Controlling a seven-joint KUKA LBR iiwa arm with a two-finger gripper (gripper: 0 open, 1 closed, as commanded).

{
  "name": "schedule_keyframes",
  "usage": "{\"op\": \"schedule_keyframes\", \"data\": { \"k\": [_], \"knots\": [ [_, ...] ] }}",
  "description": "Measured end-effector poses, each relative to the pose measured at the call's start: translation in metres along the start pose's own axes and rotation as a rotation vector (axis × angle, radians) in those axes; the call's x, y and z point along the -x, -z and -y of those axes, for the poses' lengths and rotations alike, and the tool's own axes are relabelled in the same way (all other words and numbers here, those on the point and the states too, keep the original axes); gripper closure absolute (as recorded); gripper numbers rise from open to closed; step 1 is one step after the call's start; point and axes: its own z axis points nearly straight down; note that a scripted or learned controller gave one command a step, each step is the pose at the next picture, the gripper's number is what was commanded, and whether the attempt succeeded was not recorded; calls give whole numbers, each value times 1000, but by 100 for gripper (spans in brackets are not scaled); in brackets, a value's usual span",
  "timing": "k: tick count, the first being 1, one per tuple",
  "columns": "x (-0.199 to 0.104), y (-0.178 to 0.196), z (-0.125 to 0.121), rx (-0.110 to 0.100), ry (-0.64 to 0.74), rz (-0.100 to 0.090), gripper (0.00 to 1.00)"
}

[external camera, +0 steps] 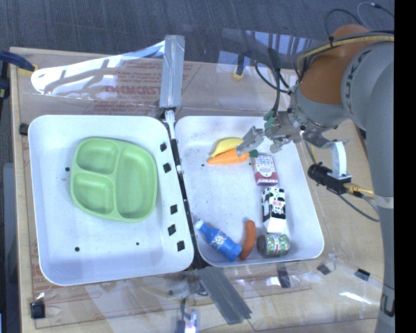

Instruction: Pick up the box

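Note:
A small red and white box (265, 170) lies flat in the right bin (301, 186), near its far right side. Just below it lies a cow-patterned carton (274, 209). My gripper (267, 140) hangs over the far part of the right bin, just beyond the red box's far end and beside the carrot (228, 157). Its two fingers are spread apart, open, with nothing between them.
A banana (226, 145) lies against the carrot. A green can (275, 243), a sausage (248, 238) and a blue bottle (217, 240) sit along the right bin's near edge. The left bin (45, 207) holds a green divided plate (115, 179).

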Motion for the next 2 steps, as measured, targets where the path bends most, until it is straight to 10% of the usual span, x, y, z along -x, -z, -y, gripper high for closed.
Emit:
{"op": "schedule_keyframes", "data": {
  "k": [1,2],
  "knots": [
    [-1,-107,-2,2,41,2,0],
    [4,-66,-51,2,18,0,0]
  ]
}}
